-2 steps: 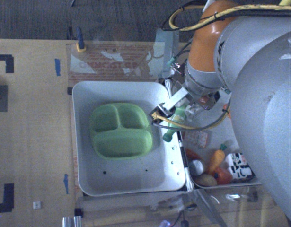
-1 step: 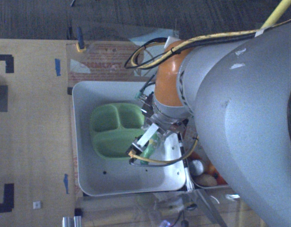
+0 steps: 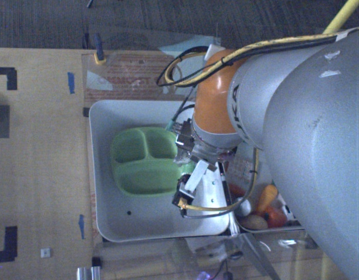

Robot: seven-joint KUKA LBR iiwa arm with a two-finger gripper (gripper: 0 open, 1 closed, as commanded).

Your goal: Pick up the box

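The arm's orange-banded wrist [image 3: 214, 109] hangs low over the right side of the left bin [image 3: 109, 214]. My gripper [image 3: 188, 153] points down at the right rim of a green divided plate [image 3: 141, 162] lying in that bin. A pale thing with red print [image 3: 242, 169] shows just right of the wrist, in the right bin, mostly covered by the arm. I cannot tell whether it is the box. Nothing is seen held.
In the right bin [image 3: 272, 231], near its front edge, lie an orange piece [image 3: 267, 196], a red piece [image 3: 276, 217], a brown round piece [image 3: 256, 221] and a small white piece [image 3: 243, 205]. The grey arm covers most of that bin. Wooden bench lies to the left.
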